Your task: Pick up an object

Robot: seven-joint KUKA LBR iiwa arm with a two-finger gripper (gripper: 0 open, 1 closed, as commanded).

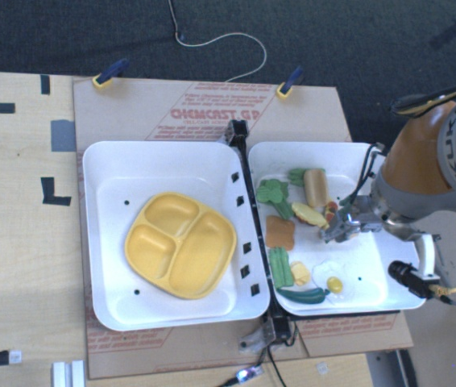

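Observation:
Toy food lies in the right bin (373, 293): a tan bread roll (315, 187), a green broccoli piece (272, 192), a yellow banana-like piece (308, 213), a brown slice (280, 232), a green bean (279, 266), a yellow cube (300, 275), a fried egg (332, 283) and a dark green pepper (302, 295). My gripper (337, 226) hangs low over the middle of this bin, just right of the banana-like piece, with a small red bit (332, 209) at its upper edge. Its tips are too small to read.
The left bin (103, 216) holds a yellow divided plate (181, 244). A black divider (248, 216) runs between the bins. The arm's orange band (421, 156) and grey wrist stand over the right bin's right rim. A cable loops across the dark floor behind the bench.

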